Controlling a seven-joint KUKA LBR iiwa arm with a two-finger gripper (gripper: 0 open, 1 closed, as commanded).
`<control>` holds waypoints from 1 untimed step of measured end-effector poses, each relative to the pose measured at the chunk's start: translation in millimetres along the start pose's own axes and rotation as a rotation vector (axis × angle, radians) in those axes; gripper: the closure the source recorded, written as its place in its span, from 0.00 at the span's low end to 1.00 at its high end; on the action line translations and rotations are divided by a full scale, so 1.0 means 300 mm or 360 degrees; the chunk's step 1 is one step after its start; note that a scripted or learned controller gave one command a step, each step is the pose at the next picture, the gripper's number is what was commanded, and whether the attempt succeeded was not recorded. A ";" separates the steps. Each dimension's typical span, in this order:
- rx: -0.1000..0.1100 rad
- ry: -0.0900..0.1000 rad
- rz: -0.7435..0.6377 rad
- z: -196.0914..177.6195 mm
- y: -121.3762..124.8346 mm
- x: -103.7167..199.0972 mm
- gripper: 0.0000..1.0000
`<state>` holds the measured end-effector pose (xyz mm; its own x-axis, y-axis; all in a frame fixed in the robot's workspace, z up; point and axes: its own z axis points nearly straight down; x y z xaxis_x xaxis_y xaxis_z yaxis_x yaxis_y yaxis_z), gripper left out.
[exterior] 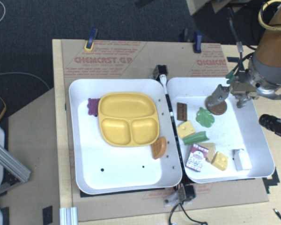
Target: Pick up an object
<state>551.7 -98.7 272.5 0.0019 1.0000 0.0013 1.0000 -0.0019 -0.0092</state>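
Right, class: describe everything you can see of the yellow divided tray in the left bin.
The yellow tray looks like matte plastic, rounded at the corners, with one long compartment above two smaller ones. It lies flat in the left bin, slightly turned. A purple piece sits at its left edge and a brown piece at its lower right corner.

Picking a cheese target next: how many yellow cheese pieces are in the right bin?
2. One cheese wedge lies left of centre, just above the green bean. The other cheese wedge sits near the front edge. More could hide beneath the pincer.

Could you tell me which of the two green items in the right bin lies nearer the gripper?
The leafy green piece, just below-left of the gripper. The long green one lies farther down, beside the cheese wedge.
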 end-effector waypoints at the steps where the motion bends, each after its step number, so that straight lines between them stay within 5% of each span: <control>1: -0.0016 -0.0002 -0.0003 -0.016 0.006 0.000 0.00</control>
<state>553.5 -98.7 277.3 -0.0003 1.0000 0.0000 1.0000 0.0003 0.0006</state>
